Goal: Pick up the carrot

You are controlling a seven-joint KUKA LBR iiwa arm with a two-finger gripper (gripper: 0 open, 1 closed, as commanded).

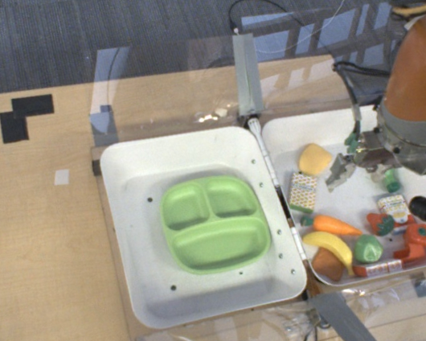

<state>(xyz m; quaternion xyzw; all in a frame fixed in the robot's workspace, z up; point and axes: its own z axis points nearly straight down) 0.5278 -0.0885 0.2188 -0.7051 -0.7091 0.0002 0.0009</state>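
The orange carrot point(335, 225) lies on its side in the right bin point(327, 125), near the bin's front left, just above a yellow banana point(329, 245). My gripper point(364, 173) hangs over the middle of the same bin, up and to the right of the carrot and apart from it. Its fingers point(338, 172) stand open, and nothing is between them. The grey arm with its orange band point(425, 75) comes in from the right and hides part of the bin's right side.
Around the carrot lie a yellow round toy point(315, 159), a patterned box point(303, 192), a brown piece point(328, 265), a green piece point(367, 248), a small carton point(393, 207) and red pieces point(409, 243). The left bin point(136, 220) holds a green divided plate point(212, 223).
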